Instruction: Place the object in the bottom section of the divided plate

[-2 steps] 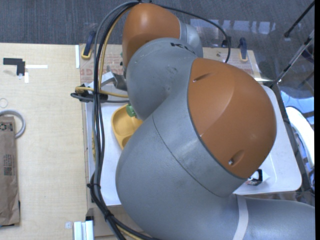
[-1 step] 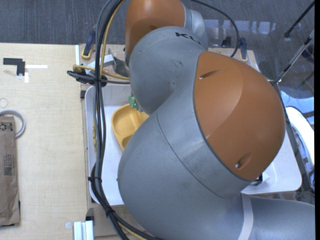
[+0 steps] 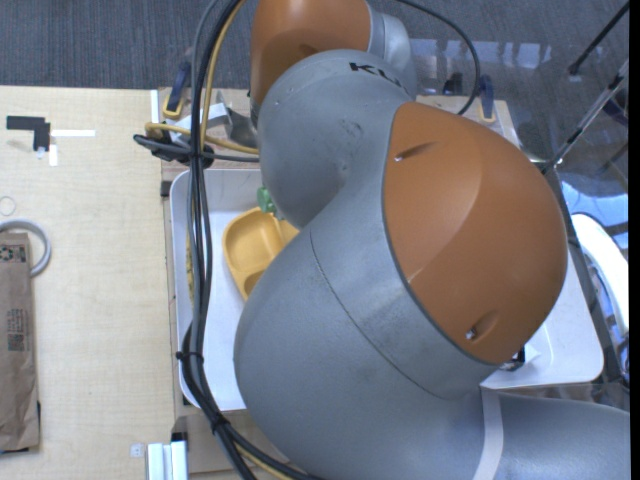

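From the overhead camera, my arm blocks most of the white bin, its grey and orange body lying across the middle. Past its left flank I see a yellow piece of the divided plate in that bin, with something small and green at its upper edge. The gripper is hidden under the arm, so I cannot tell its state, nor which way the object points. A brown paper bag lies on the worktop at far left.

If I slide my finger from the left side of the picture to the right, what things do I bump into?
Brown paper bag → wooden benchtop → black cables → yellow divided plate → big grey-and-orange robot arm.
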Tool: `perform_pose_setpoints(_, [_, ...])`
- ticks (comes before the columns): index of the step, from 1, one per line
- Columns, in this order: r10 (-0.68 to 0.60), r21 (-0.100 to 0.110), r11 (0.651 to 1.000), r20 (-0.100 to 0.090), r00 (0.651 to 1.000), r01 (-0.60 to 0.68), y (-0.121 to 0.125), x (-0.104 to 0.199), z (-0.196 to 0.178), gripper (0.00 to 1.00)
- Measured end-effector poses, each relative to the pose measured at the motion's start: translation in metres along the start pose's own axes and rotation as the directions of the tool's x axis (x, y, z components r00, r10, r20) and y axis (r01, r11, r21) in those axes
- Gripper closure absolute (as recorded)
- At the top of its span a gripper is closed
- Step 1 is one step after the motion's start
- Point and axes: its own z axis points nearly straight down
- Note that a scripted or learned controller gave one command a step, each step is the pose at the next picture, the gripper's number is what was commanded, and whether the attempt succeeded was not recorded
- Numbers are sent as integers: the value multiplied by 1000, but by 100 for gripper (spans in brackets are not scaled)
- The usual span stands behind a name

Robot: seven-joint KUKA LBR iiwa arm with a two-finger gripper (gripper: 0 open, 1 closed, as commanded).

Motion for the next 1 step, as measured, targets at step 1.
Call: perform_pose_setpoints(1, [6,0,1000,1,1000,-6,0,-1,-9,100])
